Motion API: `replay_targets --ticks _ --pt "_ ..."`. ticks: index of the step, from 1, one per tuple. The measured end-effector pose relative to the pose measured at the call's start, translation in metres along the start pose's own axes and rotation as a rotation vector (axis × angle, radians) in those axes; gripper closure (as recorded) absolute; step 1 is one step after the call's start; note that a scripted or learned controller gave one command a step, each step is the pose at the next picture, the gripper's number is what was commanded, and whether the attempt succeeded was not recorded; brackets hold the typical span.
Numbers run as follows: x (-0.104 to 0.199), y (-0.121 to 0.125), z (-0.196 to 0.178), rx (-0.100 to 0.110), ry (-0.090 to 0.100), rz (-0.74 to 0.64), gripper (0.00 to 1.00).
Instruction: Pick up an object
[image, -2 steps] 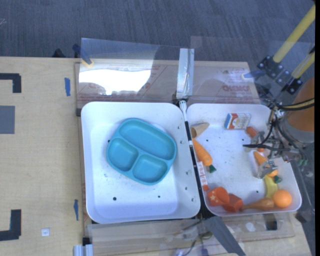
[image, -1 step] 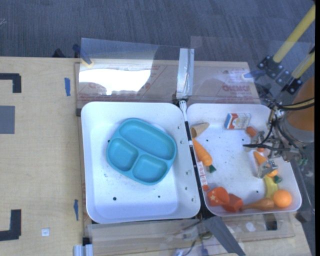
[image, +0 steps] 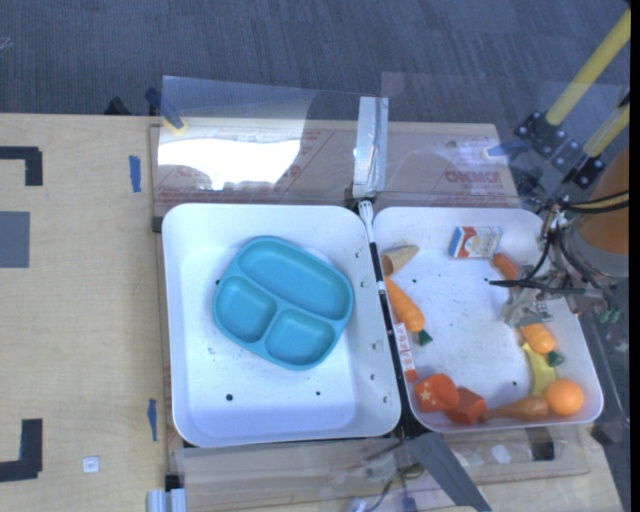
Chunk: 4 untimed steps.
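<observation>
Here the end effector (image: 520, 300) hovers just above an orange toy (image: 537, 337); its grip state can't be told.

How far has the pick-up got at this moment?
Done: the arm has reached over the right bin, its gripper low near the right wall. In hand: nothing visibly between the fingers. Left: grasping and lifting; the carrot, orange and small carton all lie in the bin.

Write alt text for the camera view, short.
The arm's pincer hangs over the right bin, which holds toy food: a carrot, a banana and an orange. The left bin holds a blue divided plate.
</observation>
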<state>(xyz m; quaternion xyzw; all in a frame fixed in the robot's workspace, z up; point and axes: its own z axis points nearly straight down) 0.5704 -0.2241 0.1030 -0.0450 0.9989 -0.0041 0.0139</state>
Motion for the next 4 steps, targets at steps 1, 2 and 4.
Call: replay_targets --ticks 1,2,4 --pt "0.000 0.000 0.001 -0.001 0.002 0.000 0.00" --pt "-0.006 0.000 0.015 -0.006 0.016 -0.007 0.00" --pt "0.006 0.002 0.014 -0.007 0.017 -0.043 0.00"
